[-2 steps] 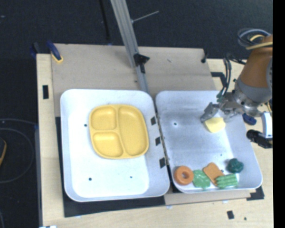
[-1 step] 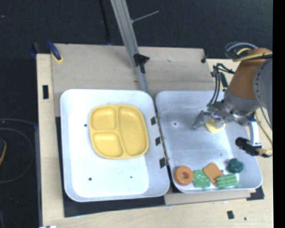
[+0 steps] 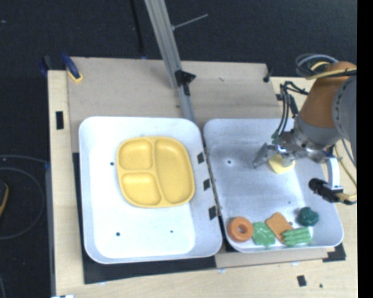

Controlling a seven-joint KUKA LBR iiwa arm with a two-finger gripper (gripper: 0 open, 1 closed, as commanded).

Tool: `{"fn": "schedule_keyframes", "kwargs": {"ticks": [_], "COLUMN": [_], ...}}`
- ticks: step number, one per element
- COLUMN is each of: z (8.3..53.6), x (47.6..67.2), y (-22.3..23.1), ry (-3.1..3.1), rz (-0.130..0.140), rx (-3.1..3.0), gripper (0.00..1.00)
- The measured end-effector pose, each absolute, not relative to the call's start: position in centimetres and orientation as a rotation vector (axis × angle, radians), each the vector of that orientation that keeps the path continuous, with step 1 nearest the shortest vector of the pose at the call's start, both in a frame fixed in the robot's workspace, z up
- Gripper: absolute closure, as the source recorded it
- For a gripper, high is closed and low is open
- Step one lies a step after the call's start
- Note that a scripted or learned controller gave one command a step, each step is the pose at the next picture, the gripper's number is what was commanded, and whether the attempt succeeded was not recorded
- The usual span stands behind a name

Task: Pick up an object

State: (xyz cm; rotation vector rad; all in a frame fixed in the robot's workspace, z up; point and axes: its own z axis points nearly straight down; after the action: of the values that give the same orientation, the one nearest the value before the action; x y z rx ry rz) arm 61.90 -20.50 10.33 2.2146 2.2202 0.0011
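In the camera view the pincer (image 3: 275, 156) sits low in the right bin (image 3: 236, 135), spread apart around a pale yellow object (image 3: 280, 164) at its tip. Judging from this, contact looks partial; the rounded piece may squirt free as the fingers close or the arm lifts.

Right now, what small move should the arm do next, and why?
Probably lift straight up a little. The gripper sits over a pale yellow object in the right bin, apart from the toys along its near edge. A short lift would show whether it really holds.
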Motion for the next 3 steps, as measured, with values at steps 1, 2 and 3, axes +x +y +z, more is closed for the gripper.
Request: {"fn": "schedule_keyframes", "kwargs": {"ticks": [1,2,3], "z": [11.7,16.2,20.8], "x": [62.1,61.8,61.6], "y": [-20.7,-20.9,-20.6], "ry": [2.215,2.217,2.22], "rz": [0.005,0.004,0.005], "rx": [2.207,2.218,2.214], "gripper": [1.0,1.0,1.0]}}
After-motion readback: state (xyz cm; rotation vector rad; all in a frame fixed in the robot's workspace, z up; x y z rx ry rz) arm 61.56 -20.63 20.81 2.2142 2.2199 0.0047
